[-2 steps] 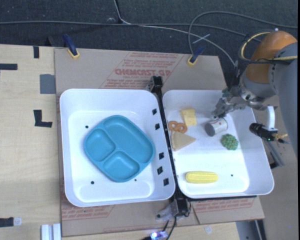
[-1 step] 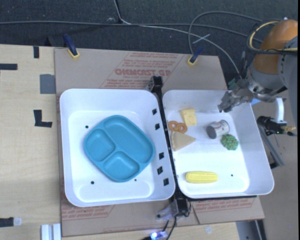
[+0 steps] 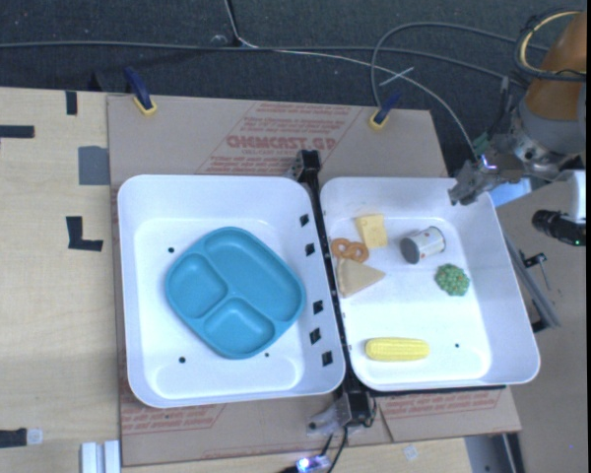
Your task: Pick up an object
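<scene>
The right bin (image 3: 502,348) holds several small items. A yellow cheese block (image 3: 371,231), a brown pretzel (image 3: 351,249) and a pale wedge (image 3: 361,278) lie close together near its left wall. A small grey can (image 3: 424,244) lies on its side in the middle, with a green broccoli piece (image 3: 452,280) to its lower right. A yellow corn cob (image 3: 396,349) rests near the front. My gripper (image 3: 470,185) hangs over the bin's far right corner, apart from all of these items.
The left bin (image 3: 143,215) holds a blue divided plate (image 3: 234,291). Black clips run along the seam between the bins (image 3: 320,284). Cables arc over the back of the bench. The grey arm with its orange band (image 3: 561,52) stands at the far right.
</scene>
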